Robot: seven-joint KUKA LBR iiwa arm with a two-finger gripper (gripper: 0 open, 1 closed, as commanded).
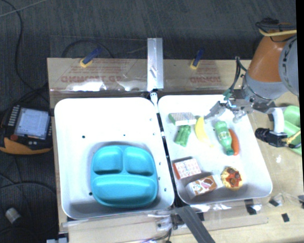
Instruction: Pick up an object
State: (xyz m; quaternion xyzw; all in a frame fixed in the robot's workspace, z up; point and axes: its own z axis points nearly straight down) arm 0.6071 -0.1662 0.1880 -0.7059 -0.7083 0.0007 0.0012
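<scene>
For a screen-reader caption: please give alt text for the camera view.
The claw hovers over the right bin, above a green bottle, banana and carrot. The left bin holds a blue divided tray.

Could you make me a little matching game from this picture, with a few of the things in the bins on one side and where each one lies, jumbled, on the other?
Things:
1. blue divided tray
2. yellow banana
3. green bottle
4. red and white box

Places:
A. right bin, just left of the orange carrot
B. left bin, toward its near edge
C. right bin, near its left wall, below the green can
D. right bin, between the green can and the green bottle

Pairs: 1-B, 2-D, 3-A, 4-C
</scene>
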